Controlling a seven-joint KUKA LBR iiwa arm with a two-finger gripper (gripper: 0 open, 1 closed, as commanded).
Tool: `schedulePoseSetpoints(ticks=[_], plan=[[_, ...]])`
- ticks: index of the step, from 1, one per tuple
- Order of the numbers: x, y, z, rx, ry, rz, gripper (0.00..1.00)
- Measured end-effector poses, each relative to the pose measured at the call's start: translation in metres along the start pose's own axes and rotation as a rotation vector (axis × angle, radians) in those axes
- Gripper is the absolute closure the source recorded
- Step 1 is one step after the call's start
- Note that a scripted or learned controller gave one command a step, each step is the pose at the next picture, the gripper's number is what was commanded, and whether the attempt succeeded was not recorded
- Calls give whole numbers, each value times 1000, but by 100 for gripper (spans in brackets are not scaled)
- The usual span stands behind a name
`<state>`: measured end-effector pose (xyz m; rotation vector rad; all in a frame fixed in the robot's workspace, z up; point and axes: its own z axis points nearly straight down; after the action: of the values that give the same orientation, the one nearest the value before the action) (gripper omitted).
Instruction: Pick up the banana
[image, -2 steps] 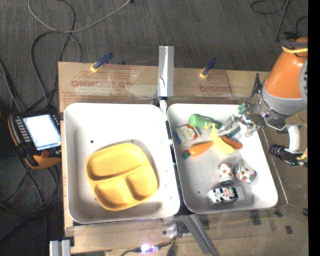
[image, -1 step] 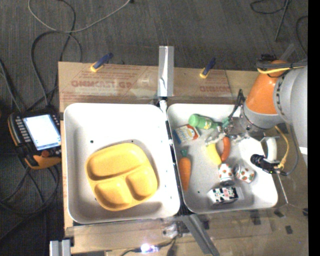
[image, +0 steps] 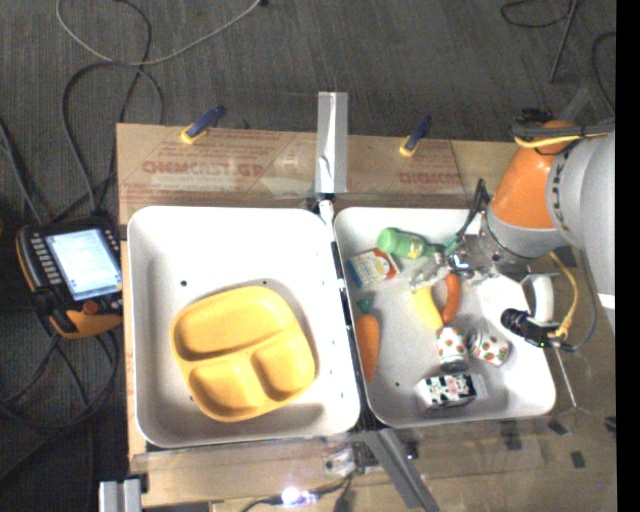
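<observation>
Banana (image: 428, 307) is lying in the right bin (image: 520, 400), just left of a red-orange sausage-shaped toy (image: 452, 296); not lifted yet. Gripper (image: 447, 266) is hovering just above it; opening: cannot tell. Grasp and lift are remaining. Banana is reading as smooth yellow plastic, short and curved. Left bin (image: 150, 330) is holding a yellow divided plate (image: 243, 350).

Even, dimmish overhead light; soft shadows inside the bins (image: 345, 330), slight overall blur.

Yellow banana (image: 428, 306) lying mid right bin (image: 540, 400), beside carrot (image: 452, 297).
</observation>
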<state>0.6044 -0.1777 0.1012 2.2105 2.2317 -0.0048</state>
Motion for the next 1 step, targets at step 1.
schedulePoseSetpoints(ticks=[1], plan=[[-13,-4,-57,-2,0,-372,0]])
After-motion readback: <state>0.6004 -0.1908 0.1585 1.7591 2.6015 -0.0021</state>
